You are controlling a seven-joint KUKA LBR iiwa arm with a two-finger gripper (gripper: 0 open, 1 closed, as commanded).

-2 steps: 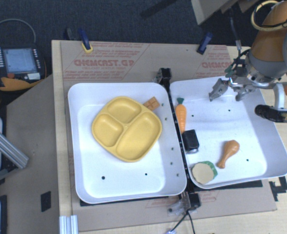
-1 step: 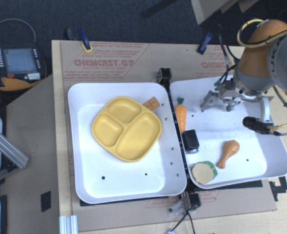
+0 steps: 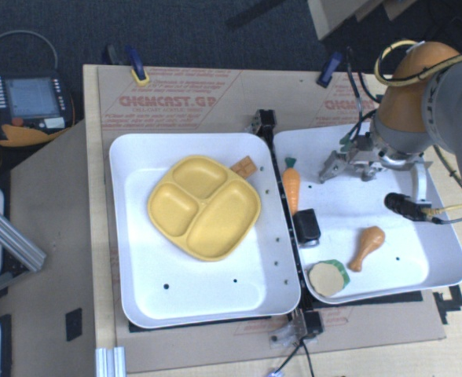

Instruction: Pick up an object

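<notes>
My gripper hangs over the back of the right bin, seen from above below the orange wrist band. An orange carrot with a green top lies just left of it, against the bin's left wall. In front of the carrot lies a small black block. A tan toy drumstick rests near the bin's middle front. At the front left corner sits a round beige piece with a green rim. I see nothing in the gripper.
The left bin holds a yellow divided plate with a small brown block at its back right edge. A black clamp sits between the bins at the back.
</notes>
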